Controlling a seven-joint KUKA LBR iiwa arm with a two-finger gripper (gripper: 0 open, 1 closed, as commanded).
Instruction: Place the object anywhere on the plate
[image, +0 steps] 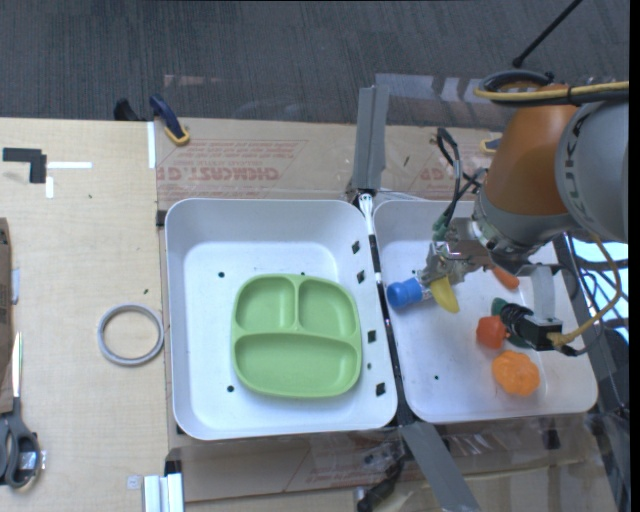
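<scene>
- Camera view: the green divided plate lies in the left bin.
- Over the right bin, the gripper sits low beside a blue object and a yellow one; whether it grasps either, I cannot tell.
- An orange-red piece and an orange lump lie nearby.
- A tape ring rests on the counter.

A robot lab: an industrial arm over 2 white bins on a cardboard-lined bench.
</scene>
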